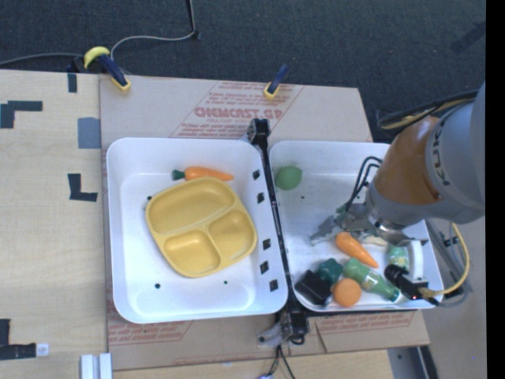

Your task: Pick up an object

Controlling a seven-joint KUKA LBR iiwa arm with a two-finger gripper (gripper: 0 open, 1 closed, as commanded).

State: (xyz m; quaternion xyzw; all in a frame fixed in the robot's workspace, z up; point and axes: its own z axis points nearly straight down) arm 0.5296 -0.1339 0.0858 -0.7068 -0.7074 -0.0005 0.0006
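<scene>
Down in the right white plastic bin [316, 181], two-finger metal gripper [338, 229] spread apart, at ten o'clock of small orange plastic carrot [357, 250]: light, rigid, slick, best pinched mid-body.

Red block lettering on the brown cardboard sheet [229, 113] under the two bins reads roughly "CHEMCAST GP", printed slantwise just beyond the bins' far rims. Smaller red lines above and below it are too blurred to make out.
</scene>
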